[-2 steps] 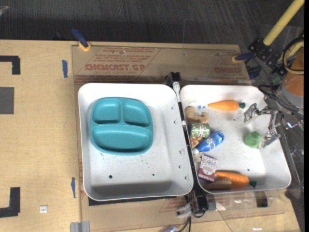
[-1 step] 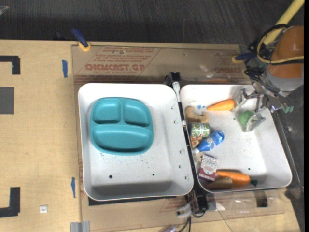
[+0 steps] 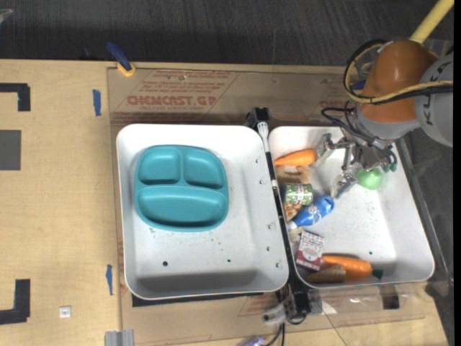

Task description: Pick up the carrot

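An orange carrot point(image 3: 348, 266) with a dark green end lies along the front wall of the right bin point(image 3: 403, 222). A second orange carrot-like piece point(image 3: 295, 157) lies at that bin's back left corner. My gripper point(image 3: 347, 166) hangs over the back of the right bin, just right of the second orange piece and far behind the front carrot. Its fingers look spread apart with nothing between them. A small green object point(image 3: 371, 179) sits just to the gripper's right.
Also in the right bin are a small can point(image 3: 297, 195), a blue item point(image 3: 317, 209) and a small red-and-white box point(image 3: 310, 249). The left bin point(image 3: 144, 265) holds a teal divided plate point(image 3: 181, 187). Cables loop around the wrist.
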